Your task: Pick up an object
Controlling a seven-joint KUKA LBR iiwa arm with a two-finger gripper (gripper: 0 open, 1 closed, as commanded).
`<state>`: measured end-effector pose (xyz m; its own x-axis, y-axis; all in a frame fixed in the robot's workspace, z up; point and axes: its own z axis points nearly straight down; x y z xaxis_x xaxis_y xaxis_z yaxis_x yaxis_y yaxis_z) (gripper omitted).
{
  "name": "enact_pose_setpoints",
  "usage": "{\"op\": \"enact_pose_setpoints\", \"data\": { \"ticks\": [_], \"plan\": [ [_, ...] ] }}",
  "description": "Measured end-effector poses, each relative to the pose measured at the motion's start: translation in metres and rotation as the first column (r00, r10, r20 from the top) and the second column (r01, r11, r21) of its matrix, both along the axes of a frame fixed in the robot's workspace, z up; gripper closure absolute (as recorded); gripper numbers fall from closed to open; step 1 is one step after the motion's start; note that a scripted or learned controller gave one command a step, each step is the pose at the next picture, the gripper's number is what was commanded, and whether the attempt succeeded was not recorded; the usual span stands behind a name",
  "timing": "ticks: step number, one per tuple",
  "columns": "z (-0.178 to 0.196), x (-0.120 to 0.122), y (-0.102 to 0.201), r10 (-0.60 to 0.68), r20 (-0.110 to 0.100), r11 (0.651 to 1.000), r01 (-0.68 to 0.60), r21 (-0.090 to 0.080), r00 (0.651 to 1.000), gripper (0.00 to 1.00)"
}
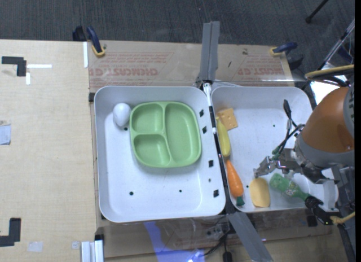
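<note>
Bench layout: two shallow white plastic bins side by side, left bin (pixel 113 199) and right bin (pixel 254 100), meeting at a central divider. Left bin: pale green three-compartment plastic plate (pixel 166 134) toward the far edge, clear of the near edge; small white egg-shaped object (pixel 121 114) touching the plate's left rim, near the far left corner. Right bin: candidate objects ranged along the divider-side wall, probably pushed or dropped there, which limits approach from that side. From far to near: orange cracker-like square with holes (pixel 228 119), yellow banana-shaped toy (pixel 224 140) just beside it, orange carrot-shaped toy with green tip (pixel 234 182) against the wall, then a yellow-tan rounded toy (pixel 260 192) near the near edge. Green translucent crumpled item (pixel 286 186) just right of the rounded toy, close to the near edge. Grey arm with orange band (pixel 330 128) entering over the right edge of the right bin, wrist lowered toward the near half. Two-finger gripper (pixel 268 166) positioned low, just above the rounded toy and beside the green item, consistent with a descent onto one of these. Finger separation not resolvable at this resolution: cannot tell whether apart or together; nothing visibly held between them. Judged stage: approach, pick not yet achieved.
</note>
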<state>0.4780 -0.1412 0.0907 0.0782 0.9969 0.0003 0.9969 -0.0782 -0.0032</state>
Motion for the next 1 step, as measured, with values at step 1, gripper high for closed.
{"op": "enact_pose_setpoints", "data": {
  "ticks": [1],
  "plan": [
    [0.0001,0.0517,0.0355,-0.196,0.0,0.981,0.196,-0.002,0.981,0.0]
  ]
}}
